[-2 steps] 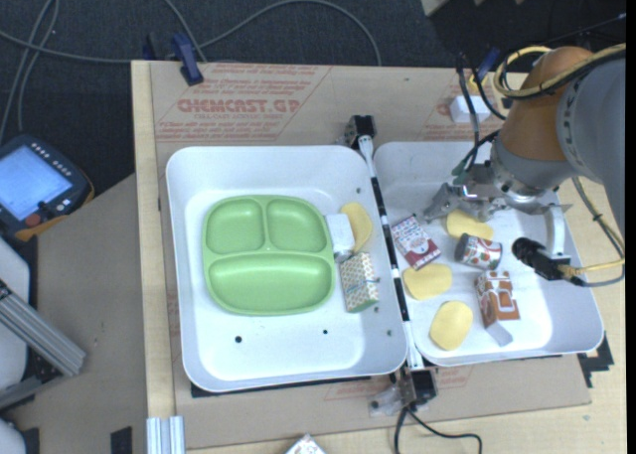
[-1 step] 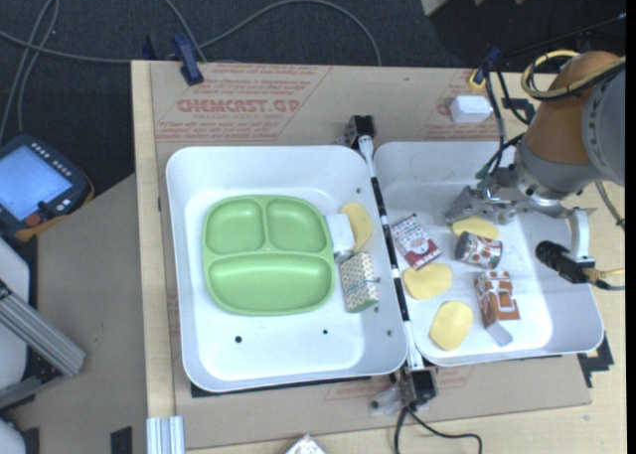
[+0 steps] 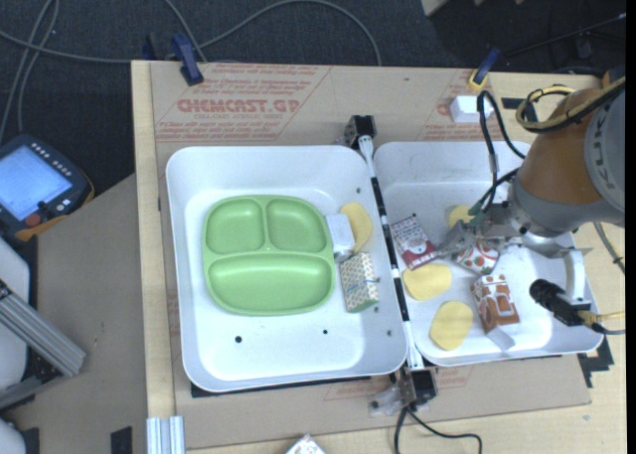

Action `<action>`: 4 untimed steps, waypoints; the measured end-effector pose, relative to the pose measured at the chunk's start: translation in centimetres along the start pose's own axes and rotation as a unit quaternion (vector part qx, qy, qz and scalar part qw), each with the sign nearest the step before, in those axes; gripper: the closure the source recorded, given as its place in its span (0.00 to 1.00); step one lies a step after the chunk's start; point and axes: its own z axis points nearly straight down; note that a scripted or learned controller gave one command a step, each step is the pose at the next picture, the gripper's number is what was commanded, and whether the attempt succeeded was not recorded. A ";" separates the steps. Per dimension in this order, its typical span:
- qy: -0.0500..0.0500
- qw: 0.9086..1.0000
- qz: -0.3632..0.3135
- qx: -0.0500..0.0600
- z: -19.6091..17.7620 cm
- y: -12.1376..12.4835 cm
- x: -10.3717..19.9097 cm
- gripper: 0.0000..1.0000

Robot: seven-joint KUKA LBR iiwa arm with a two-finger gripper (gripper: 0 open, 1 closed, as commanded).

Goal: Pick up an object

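Here, nearest the camera in the right bin [image 3: 556, 343], a yellow oval piece [image 3: 451, 324] lies by the front rim, with a red-and-white packet [image 3: 495, 304] just beside it on the right. A little further back a second yellow piece [image 3: 428, 281] sits close to the divider between the bins, and another red-and-white packet [image 3: 408, 240] lies just behind it. The gripper [image 3: 467, 239] hangs low over the middle of this bin, reaching in from the right below the arm's orange band, its tip near a small red-and-white item [image 3: 480, 259]; how far apart its tips stand I cannot tell, and nothing is visibly held. A small yellow bit [image 3: 458, 214] lies just behind it. In the left bin [image 3: 199, 184] a green divided plate [image 3: 268, 253] sits in the middle, with a patterned packet [image 3: 359, 281] and a yellow piece [image 3: 357, 224] at its right side. Both bins rest on the tabletop [image 3: 248, 99], which carries red printed lettering at the far edge.
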 end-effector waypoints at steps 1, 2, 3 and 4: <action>-0.001 1.000 0.000 -0.007 -1.3 0.4 0.0 1.00; 0.000 1.000 -0.001 -0.002 0.0 6.5 4.8 1.00; -0.001 1.000 -0.001 -0.002 0.0 6.5 4.7 0.00; 0.000 1.000 0.000 0.000 0.0 4.4 4.2 0.00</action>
